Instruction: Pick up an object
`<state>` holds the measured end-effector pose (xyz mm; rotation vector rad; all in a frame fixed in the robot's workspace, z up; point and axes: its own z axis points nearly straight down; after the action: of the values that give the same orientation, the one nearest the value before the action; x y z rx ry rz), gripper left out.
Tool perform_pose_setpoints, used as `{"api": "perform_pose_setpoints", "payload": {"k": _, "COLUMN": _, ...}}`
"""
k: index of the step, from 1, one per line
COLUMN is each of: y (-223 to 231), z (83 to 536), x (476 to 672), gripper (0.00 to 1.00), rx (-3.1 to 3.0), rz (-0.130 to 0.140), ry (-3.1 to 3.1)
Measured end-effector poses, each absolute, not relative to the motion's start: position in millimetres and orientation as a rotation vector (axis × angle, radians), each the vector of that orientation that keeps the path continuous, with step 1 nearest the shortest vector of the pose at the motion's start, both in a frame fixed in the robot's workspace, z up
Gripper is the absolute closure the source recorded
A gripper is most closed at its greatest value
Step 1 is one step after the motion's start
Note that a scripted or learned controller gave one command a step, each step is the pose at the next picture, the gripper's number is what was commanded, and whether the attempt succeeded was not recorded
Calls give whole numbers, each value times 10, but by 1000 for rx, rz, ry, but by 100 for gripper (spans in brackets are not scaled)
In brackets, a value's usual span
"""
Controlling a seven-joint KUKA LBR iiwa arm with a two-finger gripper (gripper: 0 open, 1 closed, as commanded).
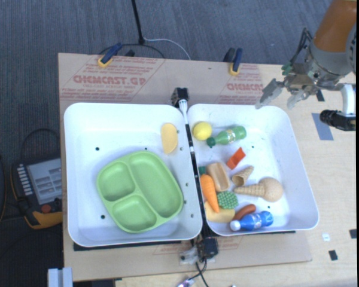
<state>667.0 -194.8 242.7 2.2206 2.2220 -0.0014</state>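
Note:
My gripper (281,96) hangs open above the far right corner of the right bin (287,133), with nothing between its fingers. In that bin lie a yellow lemon (201,130), a green bottle (228,136), a small red piece (236,158), a bread roll (218,177), a carrot (209,192), an ice-cream cone (261,189), a green block (227,200), a red sausage (245,211) and a blue bottle (252,222). All of them lie below and to the left of the gripper.
The left bin (87,136) holds a green divided plate (139,191) and a pale yellow piece (169,137) near its far right corner. Two clamps (110,55) (234,61) grip the board's far edge. A black cable runs in from the top.

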Motion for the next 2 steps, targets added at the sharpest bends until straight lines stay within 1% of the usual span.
{"api": "perform_pose_setpoints", "payload": {"k": 1, "y": -1532, "z": 963, "x": 6295, "gripper": 0, "rx": 2038, "rz": 0, "ry": 2389}}
{"api": "perform_pose_setpoints", "payload": {"k": 2, "y": -1121, "z": 929, "x": 5974, "gripper": 0, "rx": 1929, "rz": 11, "ry": 2452}}
